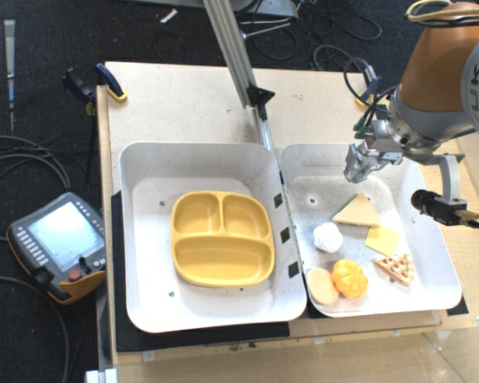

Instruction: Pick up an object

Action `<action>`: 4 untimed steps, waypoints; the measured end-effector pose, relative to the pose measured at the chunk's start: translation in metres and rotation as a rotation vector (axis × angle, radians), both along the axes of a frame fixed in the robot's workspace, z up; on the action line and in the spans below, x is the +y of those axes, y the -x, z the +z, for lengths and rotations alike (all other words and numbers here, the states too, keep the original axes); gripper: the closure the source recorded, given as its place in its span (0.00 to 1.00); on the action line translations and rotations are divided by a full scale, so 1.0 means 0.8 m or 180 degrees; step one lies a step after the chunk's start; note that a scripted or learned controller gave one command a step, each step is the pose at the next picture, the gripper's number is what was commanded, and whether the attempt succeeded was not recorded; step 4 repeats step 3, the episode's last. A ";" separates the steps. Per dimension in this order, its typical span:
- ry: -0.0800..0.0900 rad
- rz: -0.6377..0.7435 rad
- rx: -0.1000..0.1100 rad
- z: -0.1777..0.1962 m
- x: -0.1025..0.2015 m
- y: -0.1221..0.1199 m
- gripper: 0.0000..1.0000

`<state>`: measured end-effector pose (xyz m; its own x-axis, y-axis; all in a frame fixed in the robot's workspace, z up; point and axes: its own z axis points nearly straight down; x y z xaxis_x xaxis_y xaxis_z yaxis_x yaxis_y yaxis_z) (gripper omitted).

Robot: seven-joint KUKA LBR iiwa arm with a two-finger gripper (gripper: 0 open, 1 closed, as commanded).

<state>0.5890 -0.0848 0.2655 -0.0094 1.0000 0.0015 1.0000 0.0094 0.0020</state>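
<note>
The bench (184, 94) bears two bins; the right bin (431, 246) holds food pieces. The gripper (359, 168) hangs above the wedge (358, 212), apparently holding nothing, though I cannot tell its spread. This looks like the approach; next it must descend onto the wedge.

The claw (359, 168) hangs above the right bin (431, 238), near a cheese wedge (357, 213).

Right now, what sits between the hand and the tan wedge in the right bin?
Nothing. In the camera view the hand hangs above bare white bin floor, and the stretch down to the tan wedge holds no object.
</note>
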 end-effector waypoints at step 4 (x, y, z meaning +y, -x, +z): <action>0.0002 -0.0006 0.0013 -0.024 0.204 -0.025 1.00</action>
